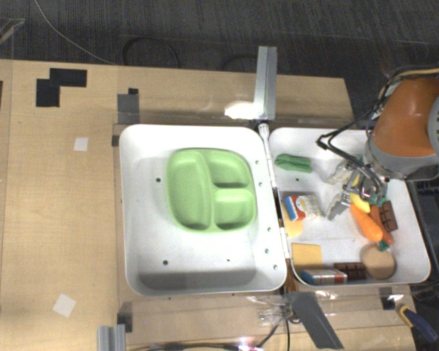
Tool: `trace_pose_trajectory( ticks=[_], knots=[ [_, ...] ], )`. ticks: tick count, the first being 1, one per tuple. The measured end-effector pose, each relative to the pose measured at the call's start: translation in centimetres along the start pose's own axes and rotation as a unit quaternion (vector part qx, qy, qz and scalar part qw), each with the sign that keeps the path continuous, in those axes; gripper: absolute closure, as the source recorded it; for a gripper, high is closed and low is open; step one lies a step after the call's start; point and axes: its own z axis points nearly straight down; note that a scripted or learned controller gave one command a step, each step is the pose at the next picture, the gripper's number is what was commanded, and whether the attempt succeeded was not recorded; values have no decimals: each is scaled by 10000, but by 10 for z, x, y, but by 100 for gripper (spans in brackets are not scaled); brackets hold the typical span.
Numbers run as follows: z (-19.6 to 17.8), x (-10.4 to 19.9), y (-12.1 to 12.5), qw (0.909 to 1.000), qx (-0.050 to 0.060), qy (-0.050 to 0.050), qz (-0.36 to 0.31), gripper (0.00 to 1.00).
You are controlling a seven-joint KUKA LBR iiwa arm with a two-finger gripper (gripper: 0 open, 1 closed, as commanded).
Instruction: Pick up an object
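The right bin [417,269] holds several small items. A green pod-shaped piece [293,163] lies near its far left. A red, white and blue packet [301,207] sits beside a yellow slice [294,227] and a yellow block [306,254]. An orange carrot [371,225], a brown chocolate piece [386,216] and a round tan ball [379,262] lie at the right. My gripper [349,194] hangs low over the bin's middle, just left of the carrot's upper end. Nothing can be seen held in it.
The left bin [143,254] holds a green divided plate [210,189]. A red marker [323,276] and a dark brown bar [353,270] lie along the right bin's near wall. A metal post [266,82] stands behind the divide between the bins.
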Motion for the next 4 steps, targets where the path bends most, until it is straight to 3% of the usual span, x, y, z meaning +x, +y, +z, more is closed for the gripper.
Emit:
trace_pose_trajectory(
  ticks=[1,2,3,4],
  knots=[
    [8,33,3,9993,-15,-111,358,0],
    [7,96,-17,9958,-27,-131,905,0],
    [8,28,-7,9973,-21,-101,725,0],
    [7,58,-21,9945,-28,-116,1036,0]
  ],
)
